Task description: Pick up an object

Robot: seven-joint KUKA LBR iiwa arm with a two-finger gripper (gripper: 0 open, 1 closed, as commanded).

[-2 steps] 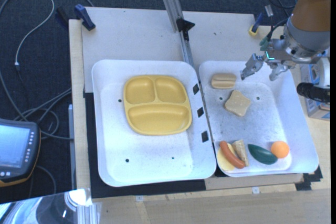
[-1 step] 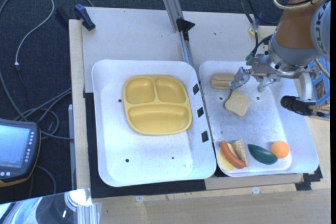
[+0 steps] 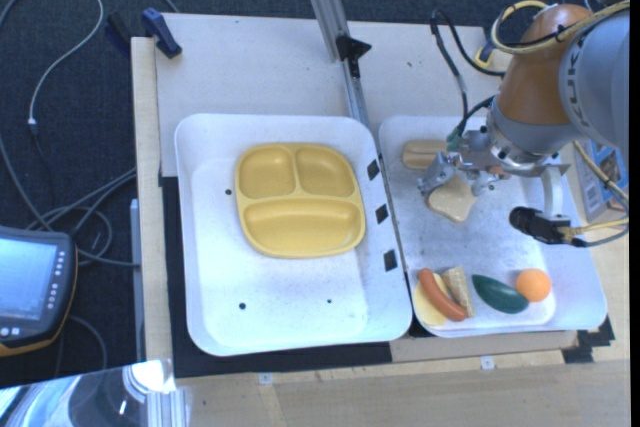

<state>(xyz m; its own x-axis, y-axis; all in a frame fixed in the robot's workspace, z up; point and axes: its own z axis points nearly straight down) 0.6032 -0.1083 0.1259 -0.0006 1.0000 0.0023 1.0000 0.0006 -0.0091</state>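
Two white bins sit on your bench (image 3: 260,55); in the right bin (image 3: 590,285), your gripper (image 3: 452,177) hovers over a tan block (image 3: 450,205), finger state unclear.

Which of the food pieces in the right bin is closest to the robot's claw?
The pale beige piece, lying right under the gripper. The sausage, green piece and orange ball sit together along the bin's near edge, farther off.
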